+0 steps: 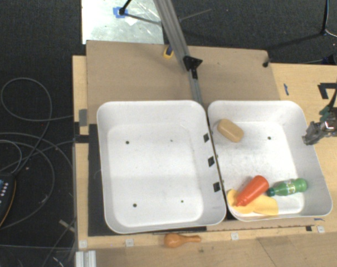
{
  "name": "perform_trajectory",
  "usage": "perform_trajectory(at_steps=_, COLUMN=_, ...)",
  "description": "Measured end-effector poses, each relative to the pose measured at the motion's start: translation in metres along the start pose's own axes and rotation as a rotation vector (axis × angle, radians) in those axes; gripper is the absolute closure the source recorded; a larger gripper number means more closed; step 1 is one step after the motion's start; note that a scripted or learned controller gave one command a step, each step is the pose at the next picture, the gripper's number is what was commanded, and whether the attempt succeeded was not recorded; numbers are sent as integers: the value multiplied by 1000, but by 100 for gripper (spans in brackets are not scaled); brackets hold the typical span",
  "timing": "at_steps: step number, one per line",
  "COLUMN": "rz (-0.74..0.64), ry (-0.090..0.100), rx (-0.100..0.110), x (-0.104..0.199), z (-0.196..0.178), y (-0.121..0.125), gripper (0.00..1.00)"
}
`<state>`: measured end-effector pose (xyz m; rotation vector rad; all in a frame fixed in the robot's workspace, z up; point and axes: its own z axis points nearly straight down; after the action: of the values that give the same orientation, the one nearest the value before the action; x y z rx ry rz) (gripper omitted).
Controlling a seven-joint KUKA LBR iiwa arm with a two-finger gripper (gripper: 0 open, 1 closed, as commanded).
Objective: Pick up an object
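The tool (316,133) sits at the far right edge of the right bin (302,115), just over its rim, and from this angle I cannot tell whether it is apart or together; nothing shows in its grip. The things it could pick up all lie in that right bin: a tan block (230,130) rests alone near the upper left corner, close to the divide between the bins, while a red bottle (252,190), a green bottle (288,187) and a yellow piece (260,206) crowd together along the bottom wall. The left bin (151,166) has no objects to go for, and an orange gourd-shaped toy (181,239) lies outside on the desk (135,71) below it, out of easy reach. The main risk, as I judge it, is the cluster: the red bottle lies partly on top of the yellow piece and its tip is near the green bottle, so a descent there may push one thing against another or close on two at once, and either can slip out on the lift. The bottles look round and smooth, so they may roll away from a pinch. The pile also sits close to the bin's wall, which could catch the tool on the way down. The tan block stands clear of everything, though it is the farthest from where the tool now hangs.
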<state>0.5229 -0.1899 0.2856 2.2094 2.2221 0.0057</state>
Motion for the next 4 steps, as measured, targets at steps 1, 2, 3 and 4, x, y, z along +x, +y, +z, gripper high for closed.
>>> perform_trajectory(at_steps=1, rz=-3, ry=4, rx=5, x=41, z=5, y=12, gripper=100)
perform_trajectory(at_steps=2, rz=-4, ry=4, rx=4, x=88, z=3, y=28, gripper=100)
perform_trajectory(at_steps=3, rz=-5, ry=5, rx=6, x=142, z=9, y=30, gripper=100)
perform_trajectory(at_steps=4, rz=-4, ry=5, rx=9, x=192, z=30, y=44, gripper=100)
